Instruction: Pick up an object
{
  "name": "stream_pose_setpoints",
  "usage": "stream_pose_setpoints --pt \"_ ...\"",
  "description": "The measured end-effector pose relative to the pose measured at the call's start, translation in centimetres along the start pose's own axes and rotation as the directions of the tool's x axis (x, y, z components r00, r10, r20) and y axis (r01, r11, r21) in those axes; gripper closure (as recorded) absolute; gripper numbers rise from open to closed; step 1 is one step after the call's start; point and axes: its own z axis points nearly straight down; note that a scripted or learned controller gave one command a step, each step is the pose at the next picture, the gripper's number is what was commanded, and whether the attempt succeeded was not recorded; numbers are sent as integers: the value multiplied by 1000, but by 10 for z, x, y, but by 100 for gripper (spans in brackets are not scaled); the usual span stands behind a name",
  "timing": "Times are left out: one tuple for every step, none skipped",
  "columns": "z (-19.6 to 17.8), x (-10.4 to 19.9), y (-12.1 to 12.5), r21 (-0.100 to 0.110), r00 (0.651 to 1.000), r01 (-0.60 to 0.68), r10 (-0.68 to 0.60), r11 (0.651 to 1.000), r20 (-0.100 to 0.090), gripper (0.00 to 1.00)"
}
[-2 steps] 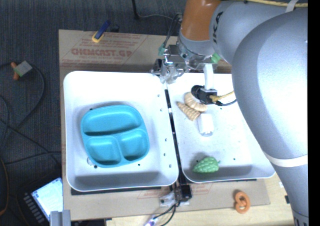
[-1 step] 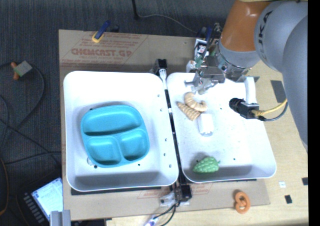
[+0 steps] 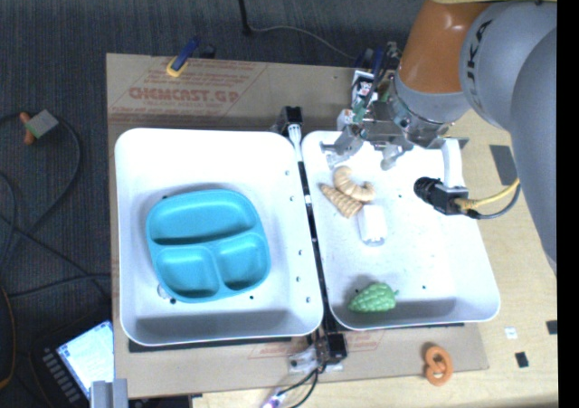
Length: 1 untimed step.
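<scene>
Gripper (image 3: 365, 155) low over right bin (image 3: 470, 279), jaws spread, nothing between them. Tan pastry (image 3: 349, 194) just below; green toy (image 3: 373, 298) near front wall.

The gripper (image 3: 366, 151) hangs open over the right bin (image 3: 452, 302), tan pastry (image 3: 348, 194) at its six o'clock.

In the right bin (image 3: 470, 298), a tan ridged croissant-like piece (image 3: 349, 194) lies near the upper left, a small white cylinder (image 3: 372, 224) just below it, and a green leafy lump (image 3: 373, 298) by the front wall.
</scene>
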Motion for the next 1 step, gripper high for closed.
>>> stream_pose_setpoints --pt "118 -67 -39 3 1000 -1 1 1000 -1 0"
